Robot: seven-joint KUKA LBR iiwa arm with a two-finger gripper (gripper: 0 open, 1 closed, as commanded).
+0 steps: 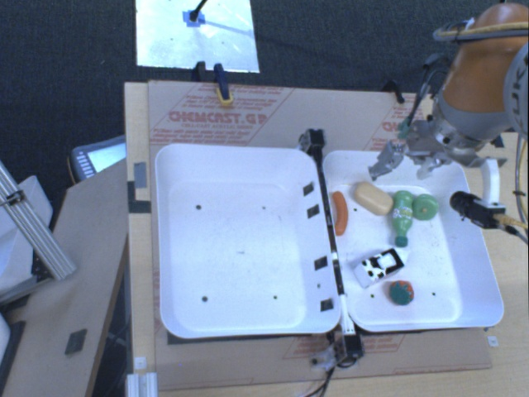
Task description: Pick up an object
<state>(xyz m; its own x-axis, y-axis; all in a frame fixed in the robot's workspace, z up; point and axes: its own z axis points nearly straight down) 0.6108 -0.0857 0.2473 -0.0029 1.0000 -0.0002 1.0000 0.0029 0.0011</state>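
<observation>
Five objects crowd the right bin [475, 292], left side.

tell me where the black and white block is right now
The black and white block lies in the right bin, toward its near left part, just below the green bottle and up-left of the red-green ball.

The arm [488, 64] above the gripper [407, 162] ran off the picture's right edge. The gripper's finger spacing was too small to tell. Below it, the black-and-white object [381, 265] was too blurred to identify.
</observation>
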